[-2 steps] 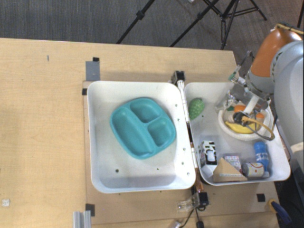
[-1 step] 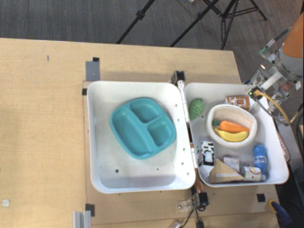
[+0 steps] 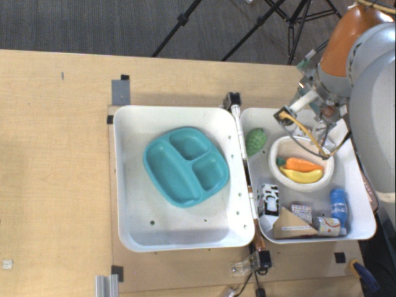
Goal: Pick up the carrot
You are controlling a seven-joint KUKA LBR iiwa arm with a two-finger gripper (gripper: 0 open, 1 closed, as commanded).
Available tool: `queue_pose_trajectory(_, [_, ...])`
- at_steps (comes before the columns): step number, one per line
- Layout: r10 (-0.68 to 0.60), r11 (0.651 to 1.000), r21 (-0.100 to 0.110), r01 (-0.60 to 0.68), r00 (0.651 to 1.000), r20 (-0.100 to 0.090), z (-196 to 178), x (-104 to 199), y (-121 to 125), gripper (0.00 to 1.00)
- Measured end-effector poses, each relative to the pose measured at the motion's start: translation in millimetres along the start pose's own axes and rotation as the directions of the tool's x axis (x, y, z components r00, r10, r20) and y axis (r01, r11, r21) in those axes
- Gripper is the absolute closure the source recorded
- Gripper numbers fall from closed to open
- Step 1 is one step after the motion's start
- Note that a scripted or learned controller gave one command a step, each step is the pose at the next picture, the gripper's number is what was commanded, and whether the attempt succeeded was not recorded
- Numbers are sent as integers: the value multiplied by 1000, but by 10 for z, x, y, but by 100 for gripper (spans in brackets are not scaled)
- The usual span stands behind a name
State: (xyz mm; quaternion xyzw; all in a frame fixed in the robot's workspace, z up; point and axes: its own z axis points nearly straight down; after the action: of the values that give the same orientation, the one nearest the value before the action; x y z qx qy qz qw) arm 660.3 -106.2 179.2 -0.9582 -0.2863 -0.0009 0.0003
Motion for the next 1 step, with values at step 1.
queue_pose_trajectory(1, [299, 954, -3, -299, 954, -3, -502, -530, 322, 0])
